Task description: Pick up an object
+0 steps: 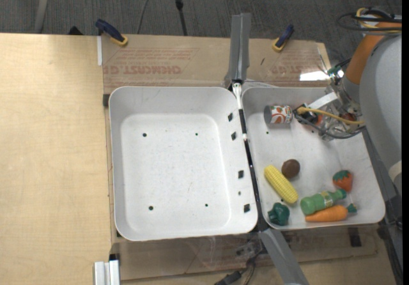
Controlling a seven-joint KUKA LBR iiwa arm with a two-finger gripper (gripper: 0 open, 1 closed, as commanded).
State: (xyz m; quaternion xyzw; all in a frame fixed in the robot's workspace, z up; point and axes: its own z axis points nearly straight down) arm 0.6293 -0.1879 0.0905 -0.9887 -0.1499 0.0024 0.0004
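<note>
The jaws hang low in the far part of the right bin [313, 156], just beside the toppled can [279, 115]; whether they are released or clenched cannot be told. Recommended target: the can. Centre over its body, close across its width, and lift vertically, clear of the bin wall.

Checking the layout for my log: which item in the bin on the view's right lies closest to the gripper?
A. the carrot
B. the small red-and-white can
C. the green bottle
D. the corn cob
B: the small red-and-white can sits at the far end of the bin, just beside the gripper. The corn cob, green bottle and carrot lie toward the near end.
</note>
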